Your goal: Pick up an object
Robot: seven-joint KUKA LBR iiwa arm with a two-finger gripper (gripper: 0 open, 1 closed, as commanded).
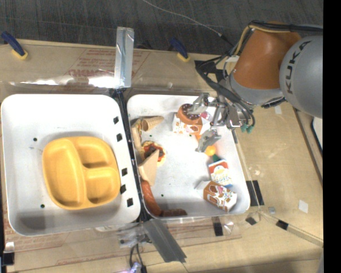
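Note:
My gripper (209, 128) hangs over the upper right part of the right bin (182, 169), below the grey arm with its orange band (264, 58). Just left of it lies a small brown and white carton (186, 121). A small yellow and red toy (211, 151) sits directly under the gripper's lower end. Further toward the front lie a colourful carton (219, 172) and a brown and white carton (220, 195). Nothing shows as held.
Along the right bin's left wall lie an ice cream cone (150, 122), a tan wedge (148, 165) and brown sausages (152, 203). The left bin (23, 118) holds a yellow divided tray (80, 170). Cables trail from the wrist (216, 73).

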